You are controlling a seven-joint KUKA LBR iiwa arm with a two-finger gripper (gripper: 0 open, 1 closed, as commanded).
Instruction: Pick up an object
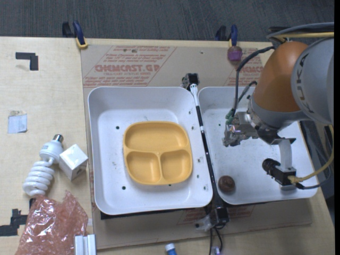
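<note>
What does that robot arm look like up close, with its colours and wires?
The arm is thick, rounded and grey, with a glossy orange band above the wrist. Black cables run down to a metallic gripper. Dark lettering marks the grey shell.

A spiral light bulb (41, 169) lies on the bench left of the bins, its base touching a small white cube (73, 161). Below them sits crumpled pinkish plastic wrap (50, 224). Blue clamps (78, 34) grip the cardboard sheet (133, 62) at its far edge. A purple clip (235, 52) sits near the right clamp.
</note>
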